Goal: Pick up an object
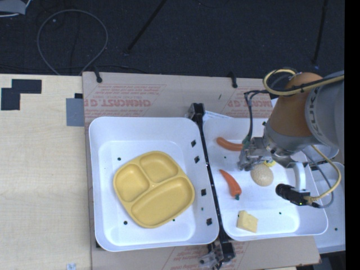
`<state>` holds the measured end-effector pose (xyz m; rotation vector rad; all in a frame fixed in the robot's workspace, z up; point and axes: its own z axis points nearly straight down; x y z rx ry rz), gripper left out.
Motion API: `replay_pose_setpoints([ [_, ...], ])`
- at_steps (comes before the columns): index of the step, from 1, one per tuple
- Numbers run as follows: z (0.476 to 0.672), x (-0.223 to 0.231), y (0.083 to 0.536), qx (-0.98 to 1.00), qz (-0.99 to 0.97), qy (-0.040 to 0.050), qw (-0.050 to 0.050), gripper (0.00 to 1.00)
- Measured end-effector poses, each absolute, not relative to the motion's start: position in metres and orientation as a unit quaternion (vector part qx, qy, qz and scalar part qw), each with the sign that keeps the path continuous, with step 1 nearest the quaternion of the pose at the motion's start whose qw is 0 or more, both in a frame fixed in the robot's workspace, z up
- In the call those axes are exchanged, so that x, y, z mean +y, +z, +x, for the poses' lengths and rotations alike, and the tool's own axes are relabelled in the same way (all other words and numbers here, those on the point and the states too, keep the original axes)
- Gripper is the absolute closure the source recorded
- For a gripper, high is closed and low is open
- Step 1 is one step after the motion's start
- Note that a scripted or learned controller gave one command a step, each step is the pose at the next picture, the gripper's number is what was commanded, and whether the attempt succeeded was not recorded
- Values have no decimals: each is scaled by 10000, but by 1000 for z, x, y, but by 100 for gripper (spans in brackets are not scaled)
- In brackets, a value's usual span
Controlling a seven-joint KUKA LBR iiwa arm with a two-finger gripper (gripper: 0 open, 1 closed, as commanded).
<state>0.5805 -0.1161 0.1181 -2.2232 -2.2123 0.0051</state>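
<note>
- Currently, the arm (306, 114) is reaching in from the right and hanging over the right bin (315, 226), with an orange band above the wrist.
- Gripper (247, 161): it is sitting low in the upper middle of the right bin; whether it is open or closed cannot be told, since the tip is dark and partly hidden by its own housing and cables.
- Pale round thing (262, 175): it is lying just beside the gripper, on its lower right, touching or nearly touching; contact cannot be settled.
- Orange sausage-like piece (228, 144): it is lying just to the upper left of the gripper, its long axis running left to right with a slight tilt.
- Red pepper (230, 184): it is lying below and to the left of the gripper, its long axis slanting from upper left to lower right, green stem at the lower end.
- Yellow wedge (247, 221): it is resting near the bin's front edge, well apart from the gripper.
- Left bin (107, 136): it is holding a yellow divided plate (153, 189).
- Judgement: the round thing is looking nearest, so a short shift to the lower right seems the deciding move.
</note>
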Motion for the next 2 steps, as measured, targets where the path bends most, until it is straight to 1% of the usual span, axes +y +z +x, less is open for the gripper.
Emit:
replay_pose_setpoints([
  [1,571,-117,172,-7051,-7091,-6,-9,100],
  [2,580,-111,223,-7077,-7065,-10,-12,100],
])
